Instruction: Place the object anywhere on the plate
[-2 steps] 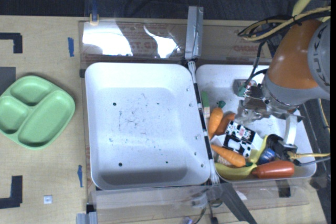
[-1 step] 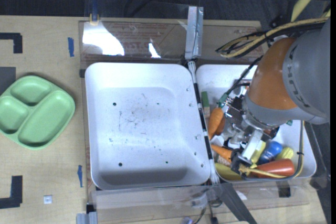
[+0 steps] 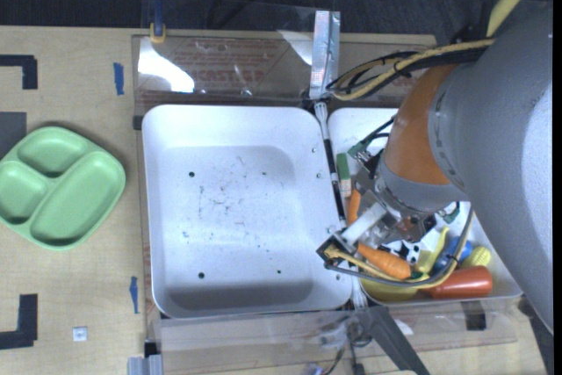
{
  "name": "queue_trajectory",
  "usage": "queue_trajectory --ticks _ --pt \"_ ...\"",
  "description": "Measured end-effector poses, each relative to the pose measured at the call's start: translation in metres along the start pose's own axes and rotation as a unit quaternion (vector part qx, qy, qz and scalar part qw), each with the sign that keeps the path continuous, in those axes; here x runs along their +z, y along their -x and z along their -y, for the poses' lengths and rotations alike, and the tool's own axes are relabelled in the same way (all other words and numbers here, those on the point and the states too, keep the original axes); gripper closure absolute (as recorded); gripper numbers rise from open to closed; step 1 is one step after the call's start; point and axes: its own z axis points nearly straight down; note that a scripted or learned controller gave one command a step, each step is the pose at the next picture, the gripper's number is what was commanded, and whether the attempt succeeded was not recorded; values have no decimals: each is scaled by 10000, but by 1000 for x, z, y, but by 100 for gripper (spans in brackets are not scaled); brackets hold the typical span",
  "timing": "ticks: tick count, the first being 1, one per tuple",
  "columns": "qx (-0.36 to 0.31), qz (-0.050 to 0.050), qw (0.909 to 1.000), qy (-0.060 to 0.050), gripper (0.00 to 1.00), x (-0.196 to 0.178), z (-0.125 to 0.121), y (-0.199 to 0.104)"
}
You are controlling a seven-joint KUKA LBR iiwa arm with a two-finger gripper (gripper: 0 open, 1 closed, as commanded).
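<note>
The green plate, split into three compartments, lies on the wooden bench at the far left, outside both bins. My gripper hangs low over the right bin, close above a pile of toy items. An orange carrot lies just below it on the rim of a yellow bowl. A red piece rests to the carrot's right. The grey arm with its orange band hides most of the right bin.
The left bin stands between the plate and the right bin. Yellow and blue items and an orange stick crowd the right bin. A clear panel stands behind the bins.
</note>
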Motion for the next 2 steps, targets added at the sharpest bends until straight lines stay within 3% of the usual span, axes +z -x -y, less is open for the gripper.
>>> queue_trajectory --ticks 1,2 --pt "1950 -10 9808 2 100 0 40 -34" --pt "1795 -19 9838 7 100 14 84 -132"
